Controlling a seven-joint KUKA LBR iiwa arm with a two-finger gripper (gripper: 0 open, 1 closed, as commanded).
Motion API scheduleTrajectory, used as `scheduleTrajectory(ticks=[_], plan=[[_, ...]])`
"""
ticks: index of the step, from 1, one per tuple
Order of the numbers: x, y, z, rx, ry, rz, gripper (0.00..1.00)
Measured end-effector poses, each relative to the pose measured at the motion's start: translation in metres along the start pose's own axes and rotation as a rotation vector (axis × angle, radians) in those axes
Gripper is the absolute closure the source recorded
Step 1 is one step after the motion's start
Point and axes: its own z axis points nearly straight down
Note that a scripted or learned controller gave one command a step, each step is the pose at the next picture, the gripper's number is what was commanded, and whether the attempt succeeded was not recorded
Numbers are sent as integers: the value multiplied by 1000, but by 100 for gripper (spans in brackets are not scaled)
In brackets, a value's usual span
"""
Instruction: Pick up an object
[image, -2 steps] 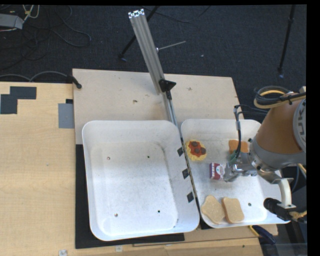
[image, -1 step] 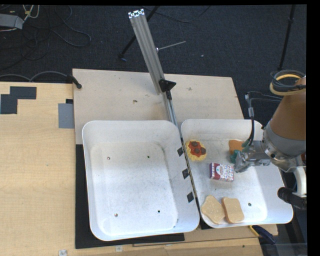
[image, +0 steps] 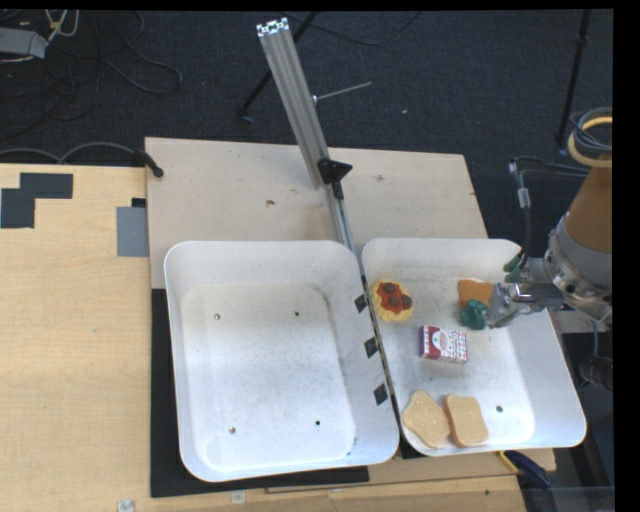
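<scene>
Reaching into the right bin (image: 560, 410) from the right, the gripper (image: 497, 308) is hanging low beside a small teal object (image: 472, 316).

The arm is working the approach step of the pick: the tool is sitting right at the teal object, which is lying near an orange piece (image: 475, 291) toward the bin's far right side. Whether the pincer is spread or closed is not something I can tell here, and nothing is plainly sitting between it, so no grasp is counting yet. A red-and-white carton (image: 443, 344), a yellow round with red topping (image: 392, 300) and two bread slices (image: 447, 418) are lying elsewhere in the same bin. Next, I judge, it needs to settle squarely over the teal object, close, then lift.
</scene>
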Motion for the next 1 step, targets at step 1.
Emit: scheduleTrajectory(ticks=[1], plan=[[38,16,6,5,2,-2,100]])
